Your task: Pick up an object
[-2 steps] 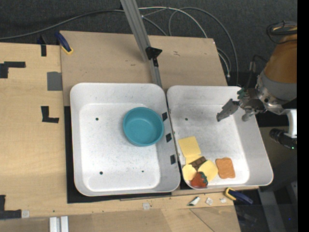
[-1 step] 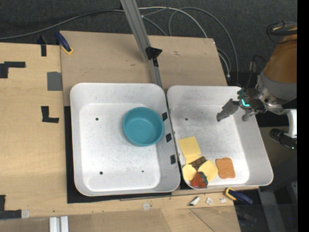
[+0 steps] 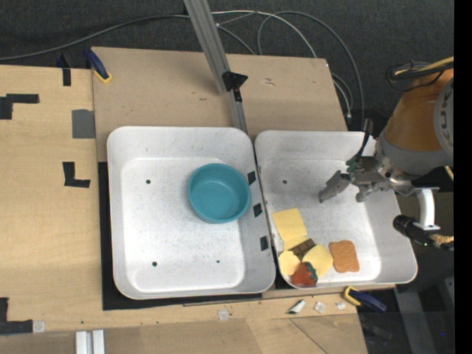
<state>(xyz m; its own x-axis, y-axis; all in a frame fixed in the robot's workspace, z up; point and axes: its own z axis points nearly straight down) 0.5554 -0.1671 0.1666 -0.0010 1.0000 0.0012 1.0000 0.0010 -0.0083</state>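
Bench (image 3: 44, 124): pale wood surface bearing two shallow white bins side by side on a dark mat, with black tape marks at its left.

Left bin (image 3: 133, 271): holds one teal bowl (image 3: 218, 192), upright, round, sitting right of the bin's centre and toward its far half, apart from every wall.

Right bin (image 3: 295, 150): holds a cluster of small items along its near-left part. Pale yellow block (image 3: 289, 224), squarish, lying flat just beside the left wall. Dark brown piece (image 3: 302, 248), touching the near edge of that block. Yellow rounded item (image 3: 318, 258), touching the brown piece on its right. Red item (image 3: 303, 275), nearest the near wall, pressed against the yellow rounded item. Orange-tan slab (image 3: 344, 256), lying flat just right of the cluster, slightly apart from it.

Arm (image 3: 417, 127): enters from the right, orange band showing above a grey wrist, reaching leftward over the right bin's far-right area at a slant.

Gripper (image 3: 345, 186): over the right bin's middle, far of the item cluster and well apart from it. Two dark fingers (image 3: 332, 188) spread apart with a visible gap, pointing left and downward; nothing lies between them.

Other fittings: a grey metal pole (image 3: 210, 39) crossing the far side of the bench at a slant toward the seam between the bins; cables (image 3: 295, 21) looping on the dark floor beyond; a blue-and-yellow clamp (image 3: 98, 65) at the bench's far-left corner and another (image 3: 363, 298) at the near right edge.
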